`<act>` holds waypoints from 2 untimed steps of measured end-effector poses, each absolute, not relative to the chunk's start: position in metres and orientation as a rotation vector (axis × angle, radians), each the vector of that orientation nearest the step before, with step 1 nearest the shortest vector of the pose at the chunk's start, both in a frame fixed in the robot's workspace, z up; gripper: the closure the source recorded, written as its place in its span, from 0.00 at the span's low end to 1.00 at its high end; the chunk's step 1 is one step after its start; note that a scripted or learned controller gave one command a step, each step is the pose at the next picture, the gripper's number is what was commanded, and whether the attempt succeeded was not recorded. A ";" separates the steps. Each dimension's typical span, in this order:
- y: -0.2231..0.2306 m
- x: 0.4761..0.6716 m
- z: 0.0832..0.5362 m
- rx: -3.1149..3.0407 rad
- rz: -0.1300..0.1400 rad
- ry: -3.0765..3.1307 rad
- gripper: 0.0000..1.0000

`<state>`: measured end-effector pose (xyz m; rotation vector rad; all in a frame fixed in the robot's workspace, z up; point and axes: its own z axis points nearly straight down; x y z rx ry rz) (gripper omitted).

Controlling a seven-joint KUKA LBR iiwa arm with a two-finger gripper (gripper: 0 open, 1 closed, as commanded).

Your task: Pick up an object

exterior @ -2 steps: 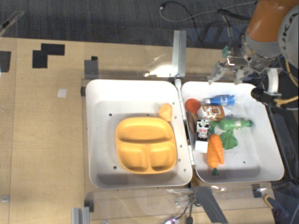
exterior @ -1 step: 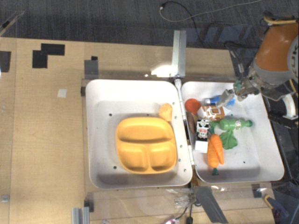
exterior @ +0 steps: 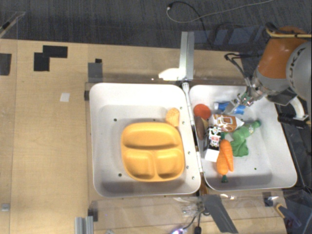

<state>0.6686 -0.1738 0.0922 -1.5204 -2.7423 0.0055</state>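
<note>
Bench (exterior: 44, 145) hardware at the bottom edge was seen nearest the camera; just behind it sat the two white bins side by side. Left bin (exterior: 102, 179) was occupied by a yellow divided tray (exterior: 152, 150), with a small tan piece (exterior: 172, 116) touching the tray's far right corner.

Right bin (exterior: 278, 174) was loaded with the pickable clutter, bunched toward its left and far side: a toy carrot (exterior: 224, 157), a green soft toy (exterior: 243, 138) just beside the carrot, a printed carton (exterior: 225, 122), a black-and-white packet (exterior: 214, 138), a red ball-like item (exterior: 202, 111) near the divider, and a blue-and-white item (exterior: 225, 106) at the far side.

Arm (exterior: 282, 67) was reached in from the right, over the far right corner of the right bin. Pincer (exterior: 247, 98) was positioned low, just beside the blue-and-white item and the carton; contact could not be confirmed. Pincer opening could not be told: fingers too small and blurred. Nothing was seen gripped.

Progress, as judged: approach stage only. No object was lifted; every item was resting in a bin. Grasp, closure and lift were all left to be done. Likely target was judged to be the blue-and-white item or the carton, given proximity.
</note>
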 end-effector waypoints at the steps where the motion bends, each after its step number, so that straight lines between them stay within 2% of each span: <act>1: -0.172 0.673 0.105 -1.525 -0.004 -2.761 1.00; 2: -0.106 0.654 0.189 -1.628 -0.007 -2.697 1.00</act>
